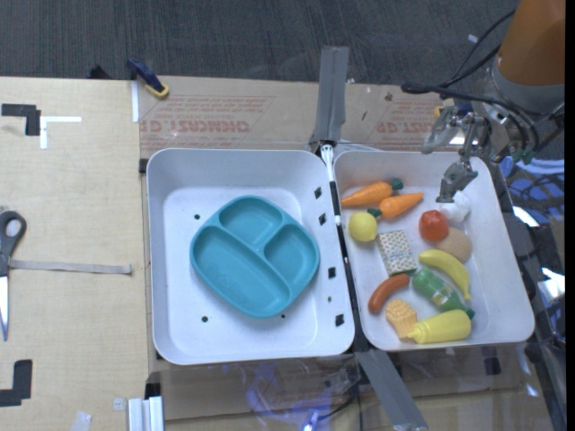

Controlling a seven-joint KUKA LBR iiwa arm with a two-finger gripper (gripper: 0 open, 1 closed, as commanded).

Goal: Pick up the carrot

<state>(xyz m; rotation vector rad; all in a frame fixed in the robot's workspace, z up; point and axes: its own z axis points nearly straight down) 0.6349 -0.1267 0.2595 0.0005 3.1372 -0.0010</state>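
Mirrored, perhaps "CHEMICAL GUYS" cardboard [216, 115]

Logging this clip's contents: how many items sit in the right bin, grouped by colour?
Orange: 3, carrot, second carrot, sausage
Yellow: 4, lemon, banana, corn, squash
Red: 1, tomato
Green: 1, bottle
Tan or pale: 2, cracker, round piece
Total: 11
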